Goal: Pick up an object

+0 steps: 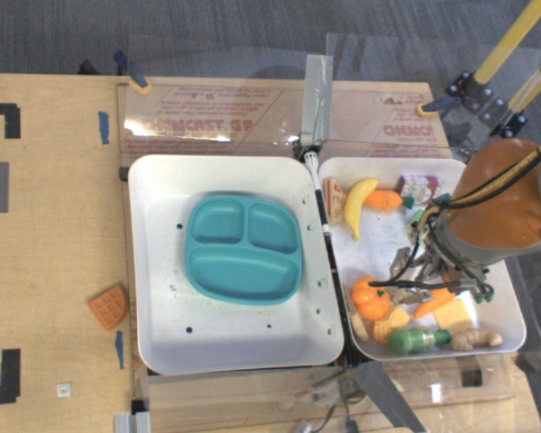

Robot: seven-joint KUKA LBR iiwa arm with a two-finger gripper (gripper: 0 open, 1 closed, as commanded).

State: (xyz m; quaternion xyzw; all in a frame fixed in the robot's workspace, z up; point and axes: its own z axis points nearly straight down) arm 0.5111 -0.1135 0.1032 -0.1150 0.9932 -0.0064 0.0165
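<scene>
we see the pincer [421,276] low in the right bin [514,327], above a pile of toy food; whether it is open or closed we cannot tell. just beside it lies an orange carrot [433,301], long axis slanting up to the right. a yellow banana [357,205] lies near the bin's far left corner, running roughly top to bottom.

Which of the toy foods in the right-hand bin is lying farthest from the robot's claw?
The pizza slice, against the right bin's left wall beside the banana. The other foods lie closer to the gripper.
</scene>
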